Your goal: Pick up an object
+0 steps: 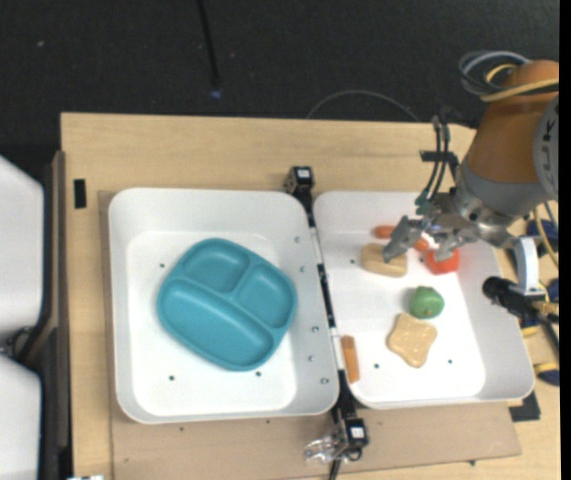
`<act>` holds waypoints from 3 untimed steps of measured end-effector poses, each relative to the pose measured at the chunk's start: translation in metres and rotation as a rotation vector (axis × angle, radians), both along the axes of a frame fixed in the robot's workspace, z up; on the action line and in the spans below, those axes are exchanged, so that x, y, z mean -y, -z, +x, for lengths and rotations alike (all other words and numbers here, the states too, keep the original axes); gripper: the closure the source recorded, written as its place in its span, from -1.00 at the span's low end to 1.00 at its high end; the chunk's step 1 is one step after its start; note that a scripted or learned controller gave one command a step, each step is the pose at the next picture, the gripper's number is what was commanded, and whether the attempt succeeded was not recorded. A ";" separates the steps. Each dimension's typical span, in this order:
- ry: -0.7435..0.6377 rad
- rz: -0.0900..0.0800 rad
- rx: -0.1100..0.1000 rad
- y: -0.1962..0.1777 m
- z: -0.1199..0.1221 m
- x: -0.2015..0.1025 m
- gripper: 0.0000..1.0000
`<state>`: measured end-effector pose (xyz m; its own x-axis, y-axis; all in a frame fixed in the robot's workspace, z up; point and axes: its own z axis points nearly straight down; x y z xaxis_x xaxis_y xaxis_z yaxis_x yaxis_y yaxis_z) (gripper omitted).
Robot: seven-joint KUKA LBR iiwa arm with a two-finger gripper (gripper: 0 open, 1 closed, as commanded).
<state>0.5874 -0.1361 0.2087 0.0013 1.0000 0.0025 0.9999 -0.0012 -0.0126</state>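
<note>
My gripper (428, 234) hangs low over the far part of the right bin (465, 383). Right beneath and beside it lie an orange piece (398, 237) and a red-orange piece (444, 259). A tan lump (382, 261) rests just left of the gripper, touching the orange piece. Nearer the front lie a green ball (425, 302) and a tan, cookie-shaped piece (412, 339). I cannot tell whether anything sits between the fingers.
A teal divided plate (227, 302) lies in the left bin (135, 388). A small orange stick (349, 357) rests at the right bin's left wall, near the front. Black clamps (300, 179) sit on the divider between the bins.
</note>
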 end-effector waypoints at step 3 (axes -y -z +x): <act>0.002 -0.005 0.011 0.107 0.001 0.003 -1.00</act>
